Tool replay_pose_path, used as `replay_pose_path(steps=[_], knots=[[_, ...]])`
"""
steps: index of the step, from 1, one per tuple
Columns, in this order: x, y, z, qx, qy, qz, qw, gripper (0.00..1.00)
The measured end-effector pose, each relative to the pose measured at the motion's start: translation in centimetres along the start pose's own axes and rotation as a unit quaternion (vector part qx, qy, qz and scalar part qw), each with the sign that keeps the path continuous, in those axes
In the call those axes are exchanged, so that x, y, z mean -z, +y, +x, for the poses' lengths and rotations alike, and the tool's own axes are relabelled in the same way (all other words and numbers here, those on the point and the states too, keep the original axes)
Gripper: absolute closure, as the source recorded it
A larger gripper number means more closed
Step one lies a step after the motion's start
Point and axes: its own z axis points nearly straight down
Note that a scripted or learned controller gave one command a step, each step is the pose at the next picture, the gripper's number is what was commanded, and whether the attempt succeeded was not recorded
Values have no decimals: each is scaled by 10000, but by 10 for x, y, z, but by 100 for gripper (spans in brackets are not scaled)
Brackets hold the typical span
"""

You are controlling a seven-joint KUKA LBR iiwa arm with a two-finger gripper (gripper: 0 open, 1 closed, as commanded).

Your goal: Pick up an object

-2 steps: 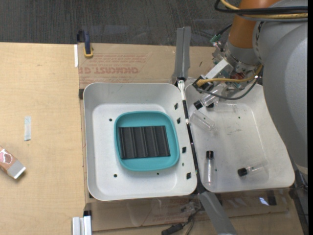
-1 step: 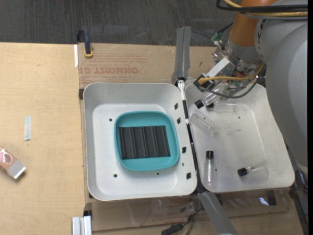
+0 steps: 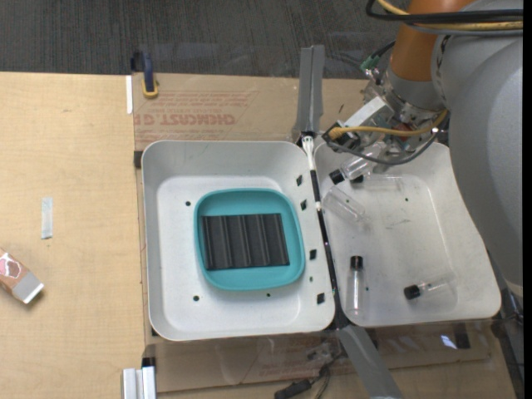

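Observation:
The right bin (image 3: 416,223) holds several small clear vials with black caps. One vial (image 3: 356,283) lies lengthwise near the bin's left wall, and another (image 3: 424,290) lies near the front right. A third clear piece (image 3: 342,204) lies at the far left, with a black cap (image 3: 337,175) just beyond it. My gripper (image 3: 364,155) hangs low over the far left corner of this bin, wrapped in cables, close to that black cap. The left bin (image 3: 158,223) holds a teal tray (image 3: 249,279) with a dark ridged insert (image 3: 245,239).
A grey metal post (image 3: 312,81) rises between the bins at the back. Brown cardboard (image 3: 208,115) lies behind the left bin. On the wooden bench at the left lie a small red-and-white packet (image 3: 18,277) and a pale strip (image 3: 46,219).

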Motion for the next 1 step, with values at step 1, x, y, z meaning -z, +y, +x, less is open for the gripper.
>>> replay_pose_path(steps=[1], knots=[[3, -23, 11, -738, 11, -5, 9973, 100]])
